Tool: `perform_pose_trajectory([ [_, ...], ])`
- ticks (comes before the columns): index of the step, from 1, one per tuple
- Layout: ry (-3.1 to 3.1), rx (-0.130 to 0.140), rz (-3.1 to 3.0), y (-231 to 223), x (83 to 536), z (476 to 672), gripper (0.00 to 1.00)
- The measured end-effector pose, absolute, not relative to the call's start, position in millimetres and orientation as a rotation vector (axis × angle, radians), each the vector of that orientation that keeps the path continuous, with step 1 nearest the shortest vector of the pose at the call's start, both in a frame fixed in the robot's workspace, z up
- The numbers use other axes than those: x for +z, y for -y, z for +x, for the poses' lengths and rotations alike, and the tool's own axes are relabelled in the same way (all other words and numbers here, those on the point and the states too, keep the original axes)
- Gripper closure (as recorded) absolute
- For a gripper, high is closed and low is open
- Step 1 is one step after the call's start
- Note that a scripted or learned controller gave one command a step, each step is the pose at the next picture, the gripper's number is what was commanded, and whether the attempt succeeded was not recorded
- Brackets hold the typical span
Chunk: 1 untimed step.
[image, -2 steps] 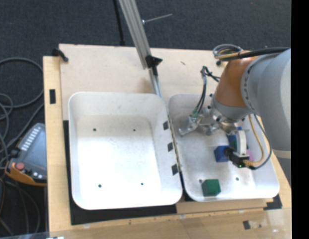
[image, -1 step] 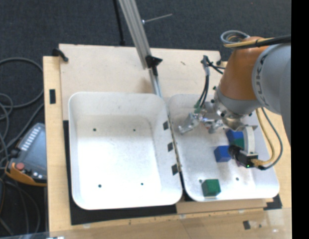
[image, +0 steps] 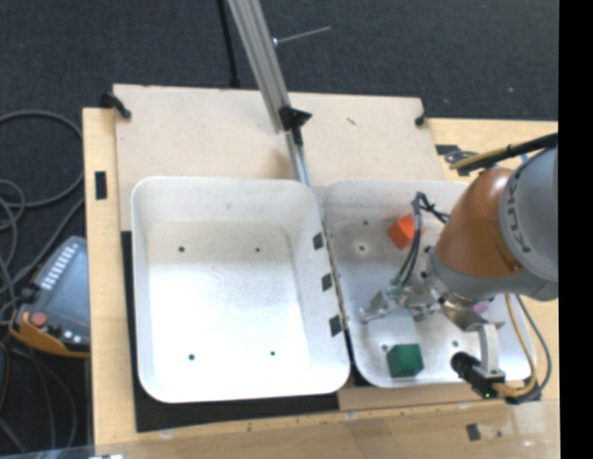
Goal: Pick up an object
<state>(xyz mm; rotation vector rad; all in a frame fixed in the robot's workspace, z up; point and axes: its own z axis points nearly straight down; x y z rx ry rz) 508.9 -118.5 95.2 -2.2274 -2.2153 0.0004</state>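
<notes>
camera view: the green block (image: 405, 359) lies in the right bin (image: 346, 220), near its front wall, just below the gripper (image: 392, 303); an orange block (image: 403, 230) sits above it, partly behind cables. whether the gripper is apart or together, i cannot tell; nothing visibly held.

White bins: two, the left bin (image: 230, 290) at 9 o'clock, the right bin (image: 359, 228) at 3 o'clock
Orange blocks: one, the orange block (image: 403, 230)
Green blocks: one, the green block (image: 405, 359)
Robot arms: one, the arm (image: 497, 232)
</notes>
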Motion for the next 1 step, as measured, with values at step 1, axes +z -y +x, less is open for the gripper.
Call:
perform_pose_trajectory([
  [1,2.232,-0.005,-2.223,150.9,98.1,622.8,0.0],
])
